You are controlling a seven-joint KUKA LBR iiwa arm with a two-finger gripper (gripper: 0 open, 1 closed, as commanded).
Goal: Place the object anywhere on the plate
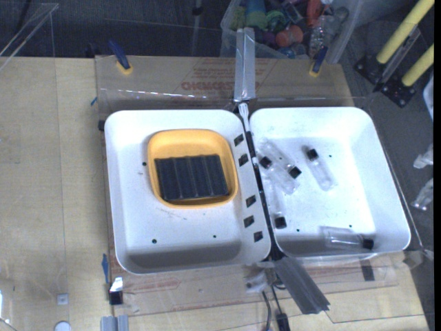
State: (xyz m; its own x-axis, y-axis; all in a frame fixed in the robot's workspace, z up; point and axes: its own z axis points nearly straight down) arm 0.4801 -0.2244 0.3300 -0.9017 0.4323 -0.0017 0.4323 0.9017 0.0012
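Note:
A yellow, rounded-square plate (189, 138) sits in the left white bin (127, 205). A dark grey ridged rectangular object (191, 176) lies flat on the plate, covering most of its middle and front. The right white bin (375, 185) holds several small clear vials with black caps: one (318, 165) near the middle, one (344, 238) along the front wall, and a cluster (279, 167) by the divider.
A metal strip (244, 67) runs back from the seam between the bins. Behind the bins stands a clear box of colourful toys (289, 9). Yellow foam tubes (413, 19) lean at the back right. Bare wooden bench (48, 185) lies to the left.

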